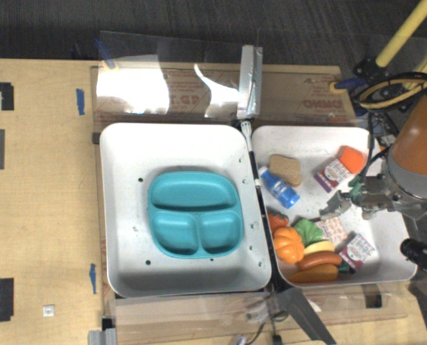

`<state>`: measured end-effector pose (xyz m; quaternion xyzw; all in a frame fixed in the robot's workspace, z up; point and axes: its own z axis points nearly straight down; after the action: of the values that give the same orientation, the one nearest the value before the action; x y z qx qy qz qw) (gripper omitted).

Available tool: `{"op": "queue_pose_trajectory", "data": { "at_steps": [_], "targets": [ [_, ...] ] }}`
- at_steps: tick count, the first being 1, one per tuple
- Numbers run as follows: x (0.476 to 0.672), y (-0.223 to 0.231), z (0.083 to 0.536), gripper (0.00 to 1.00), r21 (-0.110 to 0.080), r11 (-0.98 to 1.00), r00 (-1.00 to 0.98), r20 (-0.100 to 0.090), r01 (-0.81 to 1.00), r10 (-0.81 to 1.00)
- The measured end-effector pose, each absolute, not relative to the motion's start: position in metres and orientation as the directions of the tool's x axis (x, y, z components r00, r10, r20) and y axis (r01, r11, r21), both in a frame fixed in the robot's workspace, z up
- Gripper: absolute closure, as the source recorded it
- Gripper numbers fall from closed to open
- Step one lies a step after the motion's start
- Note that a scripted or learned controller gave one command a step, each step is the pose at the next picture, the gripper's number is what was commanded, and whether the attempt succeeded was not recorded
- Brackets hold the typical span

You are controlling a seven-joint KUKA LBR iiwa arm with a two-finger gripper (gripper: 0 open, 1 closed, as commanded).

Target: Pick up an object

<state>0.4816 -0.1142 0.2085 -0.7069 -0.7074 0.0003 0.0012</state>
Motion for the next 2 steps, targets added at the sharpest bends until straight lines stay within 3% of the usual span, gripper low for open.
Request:
{"op": "queue_pose_trajectory", "data": {
  "at_steps": [1, 2],
  "targets": [
    [0.5251, -0.1104, 0.1003, 0.0, 0.019, -0.137, 0.137, -0.001, 0.99, 0.991],
    [0.525, -0.1106, 0.1003, 0.0, 0.018, -0.137, 0.137, -0.001, 0.99, 0.991]
  ]
}}
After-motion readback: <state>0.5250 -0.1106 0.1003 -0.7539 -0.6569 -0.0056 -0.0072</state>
